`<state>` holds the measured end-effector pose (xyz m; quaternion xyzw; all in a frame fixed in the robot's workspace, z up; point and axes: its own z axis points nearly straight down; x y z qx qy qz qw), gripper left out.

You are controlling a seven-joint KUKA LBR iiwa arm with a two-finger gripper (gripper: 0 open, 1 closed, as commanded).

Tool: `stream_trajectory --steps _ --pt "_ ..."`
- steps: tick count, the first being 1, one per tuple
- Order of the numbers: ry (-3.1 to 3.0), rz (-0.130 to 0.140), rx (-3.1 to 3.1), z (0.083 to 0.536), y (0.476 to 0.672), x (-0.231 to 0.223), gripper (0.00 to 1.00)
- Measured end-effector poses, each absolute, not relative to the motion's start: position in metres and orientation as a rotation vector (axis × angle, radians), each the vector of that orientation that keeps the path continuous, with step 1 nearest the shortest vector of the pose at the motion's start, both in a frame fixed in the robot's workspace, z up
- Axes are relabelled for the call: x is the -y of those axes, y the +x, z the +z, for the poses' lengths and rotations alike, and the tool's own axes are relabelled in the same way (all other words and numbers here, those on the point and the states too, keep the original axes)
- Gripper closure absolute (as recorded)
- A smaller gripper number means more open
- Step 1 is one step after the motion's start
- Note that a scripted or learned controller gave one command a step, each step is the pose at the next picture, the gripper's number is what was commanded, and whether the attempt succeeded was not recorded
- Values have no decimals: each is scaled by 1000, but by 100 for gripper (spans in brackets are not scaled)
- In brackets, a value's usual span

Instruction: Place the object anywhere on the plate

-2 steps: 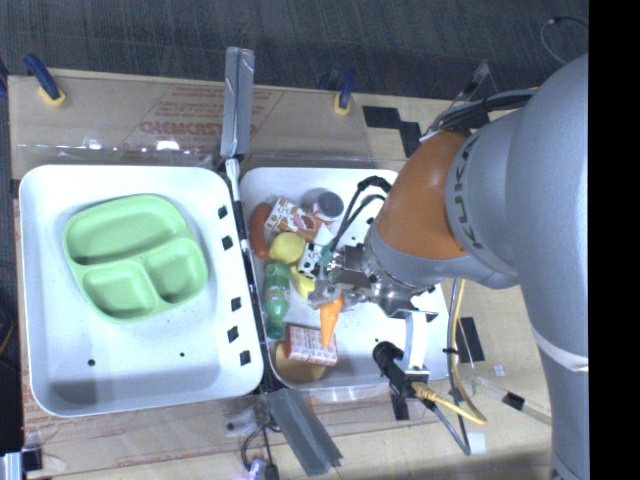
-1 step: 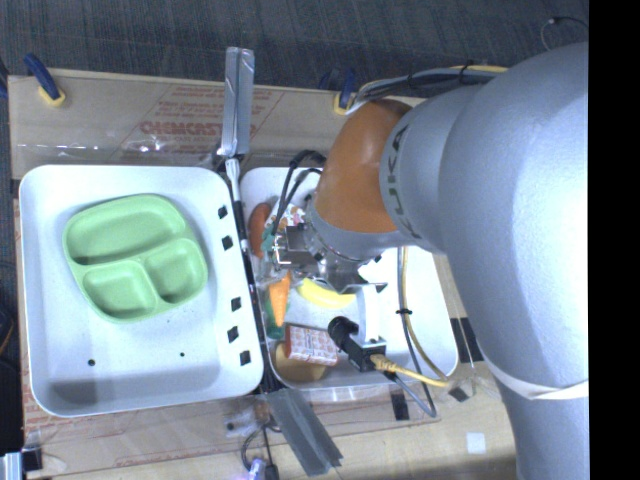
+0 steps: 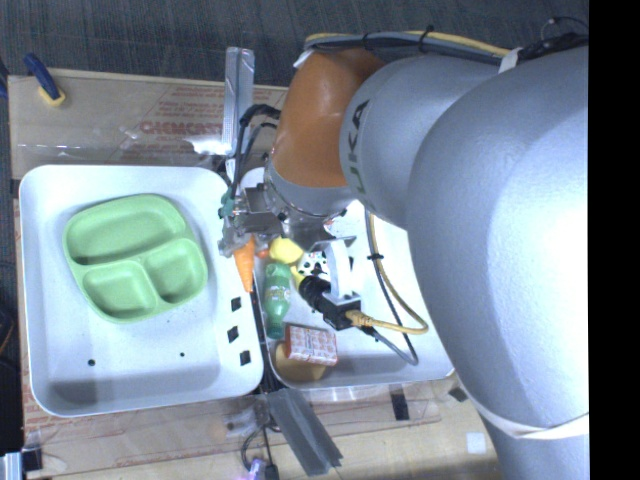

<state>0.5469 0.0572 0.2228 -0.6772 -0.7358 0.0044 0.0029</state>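
A light green sectioned plate point(image 3: 135, 255) lies in the left white bin point(image 3: 120, 378). The arm reaches in from the right, its orange band above the wrist over the right bin. My gripper point(image 3: 248, 230) hangs low at the right bin's left wall, just above an orange carrot-like piece point(image 3: 244, 266). Beside it lie a yellow lemon-shaped object point(image 3: 286, 251), a green bottle point(image 3: 276, 293) and a brown-and-white box point(image 3: 309, 344). The wrist hides the fingertips.
The right bin point(image 3: 400, 366) is mostly covered by the arm. A yellow cable point(image 3: 392, 323) loops across it. A black-and-white item point(image 3: 315, 265) sits by the lemon. A grey bracket point(image 3: 305, 430) sticks out at the front edge, and a metal post point(image 3: 238, 88) stands behind the bins.
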Motion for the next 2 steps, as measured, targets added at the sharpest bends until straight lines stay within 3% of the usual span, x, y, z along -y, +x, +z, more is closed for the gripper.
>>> stream_trajectory --steps 1,2 --pt "-2123 14 2308 223 547 -57 0" --pt "-1849 14 2530 187 515 -45 0"
